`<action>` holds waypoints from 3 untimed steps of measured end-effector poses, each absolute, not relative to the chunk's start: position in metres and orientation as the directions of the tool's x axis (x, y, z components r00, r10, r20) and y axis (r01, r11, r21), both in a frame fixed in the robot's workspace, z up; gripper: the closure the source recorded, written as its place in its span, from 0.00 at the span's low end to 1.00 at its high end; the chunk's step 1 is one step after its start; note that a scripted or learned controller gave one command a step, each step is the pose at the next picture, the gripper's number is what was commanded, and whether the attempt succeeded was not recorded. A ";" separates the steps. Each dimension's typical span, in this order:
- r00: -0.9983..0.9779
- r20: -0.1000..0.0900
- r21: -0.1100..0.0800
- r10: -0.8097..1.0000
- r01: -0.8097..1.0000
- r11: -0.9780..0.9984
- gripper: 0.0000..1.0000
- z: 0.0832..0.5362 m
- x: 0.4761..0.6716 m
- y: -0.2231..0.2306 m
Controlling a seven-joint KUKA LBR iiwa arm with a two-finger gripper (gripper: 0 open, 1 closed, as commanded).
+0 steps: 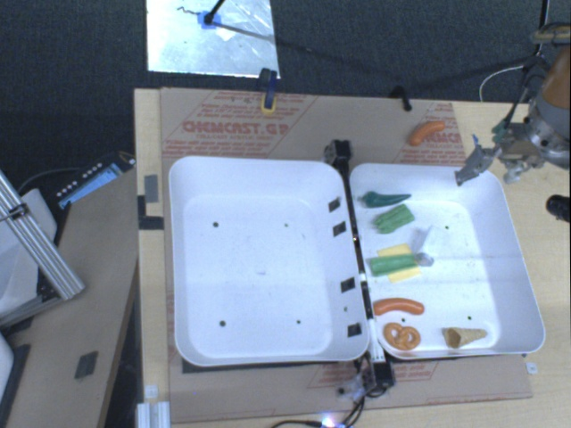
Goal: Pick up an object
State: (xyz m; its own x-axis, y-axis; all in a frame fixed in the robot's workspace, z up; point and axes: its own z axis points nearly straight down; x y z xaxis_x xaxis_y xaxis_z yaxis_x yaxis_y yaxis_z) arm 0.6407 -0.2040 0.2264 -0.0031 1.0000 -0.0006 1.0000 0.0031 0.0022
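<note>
The gripper [490,160] is shown above the right bin's [513,239] far edge, its fingers spread and nothing between them. The toy foods, among them a green pepper [384,200] and a sausage [398,307], are seen left of and below it.

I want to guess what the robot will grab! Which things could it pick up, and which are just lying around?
Could be picked, all in the right bin:
teal pepper
green pieces
green and yellow bits
sausage
pretzel
cone

Just lying about:
orange sausage outside the bins
yellow clamp
foil sheet
left bin
</note>
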 end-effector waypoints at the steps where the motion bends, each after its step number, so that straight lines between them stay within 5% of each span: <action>1: -0.013 0.004 -0.002 1.000 1.000 0.013 0.00 0.166 0.646 -0.085; 2: -0.006 0.000 0.005 1.000 1.000 0.006 1.00 0.180 0.647 -0.092; 3: -0.007 0.000 0.005 1.000 1.000 0.007 1.00 0.205 0.666 -0.063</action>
State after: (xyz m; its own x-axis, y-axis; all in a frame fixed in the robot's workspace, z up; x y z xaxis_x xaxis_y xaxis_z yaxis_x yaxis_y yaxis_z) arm 0.6661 -0.0628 0.2054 -0.0071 1.0000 0.0005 1.0000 0.0071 0.0049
